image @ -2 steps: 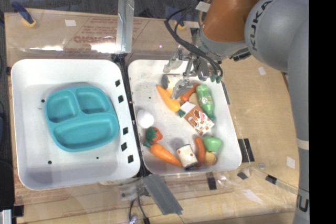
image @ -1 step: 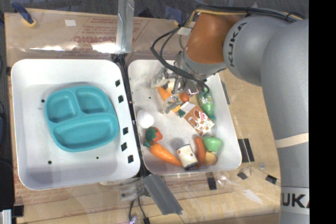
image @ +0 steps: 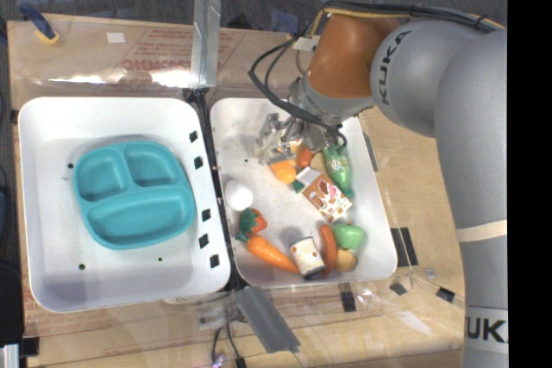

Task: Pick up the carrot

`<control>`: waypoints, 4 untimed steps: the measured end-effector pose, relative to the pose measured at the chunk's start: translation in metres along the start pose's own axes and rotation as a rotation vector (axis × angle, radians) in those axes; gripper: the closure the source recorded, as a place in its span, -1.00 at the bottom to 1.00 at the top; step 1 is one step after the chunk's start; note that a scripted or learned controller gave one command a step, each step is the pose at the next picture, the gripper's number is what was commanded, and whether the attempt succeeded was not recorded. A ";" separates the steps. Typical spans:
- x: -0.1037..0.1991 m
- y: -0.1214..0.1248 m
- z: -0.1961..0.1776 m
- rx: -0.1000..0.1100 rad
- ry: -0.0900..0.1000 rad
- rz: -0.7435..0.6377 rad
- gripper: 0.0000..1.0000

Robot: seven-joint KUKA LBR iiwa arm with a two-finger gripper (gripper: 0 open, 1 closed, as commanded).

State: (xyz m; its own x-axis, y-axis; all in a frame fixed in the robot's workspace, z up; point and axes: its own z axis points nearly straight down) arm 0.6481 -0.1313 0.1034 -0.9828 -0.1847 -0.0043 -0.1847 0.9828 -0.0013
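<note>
Presently: tapered orange plastic carrot with green leafy top (image: 261, 244) lies near the front wall of the shallow white right bin (image: 226, 127); metal two-finger gripper (image: 280, 136) near rear, grip state indiscernible.

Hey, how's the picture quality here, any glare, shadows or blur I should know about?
Camera view: even, soft light; glare streaks on the clear plastic sheet behind the left bin; the arm shades the right bin's far end, so the pincer looks dim and slightly blurred; the carrot and teal tray read clearly.
</note>
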 end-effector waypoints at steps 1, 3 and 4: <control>-0.010 -0.002 -0.031 0.000 0.000 -0.232 1.00; 0.106 0.015 0.009 -0.004 0.005 -0.263 -1.00; 0.048 -0.013 0.010 -0.002 0.001 -0.333 -1.00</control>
State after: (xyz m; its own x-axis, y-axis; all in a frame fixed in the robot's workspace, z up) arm 0.6032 -0.1534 0.0928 -0.8686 -0.4956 -0.0025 -0.4956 0.8686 -0.0008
